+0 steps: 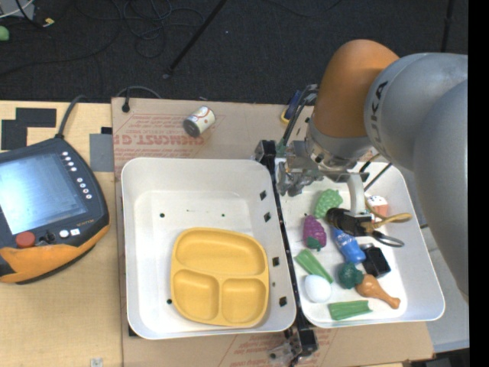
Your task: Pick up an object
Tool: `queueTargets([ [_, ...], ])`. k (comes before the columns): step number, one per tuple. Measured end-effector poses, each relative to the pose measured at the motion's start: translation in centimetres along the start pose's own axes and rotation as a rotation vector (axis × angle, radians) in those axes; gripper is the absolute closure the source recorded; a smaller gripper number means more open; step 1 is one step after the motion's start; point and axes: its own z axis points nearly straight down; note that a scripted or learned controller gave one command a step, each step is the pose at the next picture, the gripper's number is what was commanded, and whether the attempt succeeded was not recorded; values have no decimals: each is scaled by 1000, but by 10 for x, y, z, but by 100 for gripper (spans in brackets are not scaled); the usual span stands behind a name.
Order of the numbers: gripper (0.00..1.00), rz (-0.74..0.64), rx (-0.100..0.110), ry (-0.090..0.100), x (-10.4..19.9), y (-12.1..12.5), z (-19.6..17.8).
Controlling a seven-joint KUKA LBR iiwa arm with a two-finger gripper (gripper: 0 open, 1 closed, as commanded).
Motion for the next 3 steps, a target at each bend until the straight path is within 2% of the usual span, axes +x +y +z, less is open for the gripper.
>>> queueTargets([
  [1, 100, -3, -4, -1, -4, 21, 10],
  [3, 100, -3, -1, 2, -5, 20, -10],
])
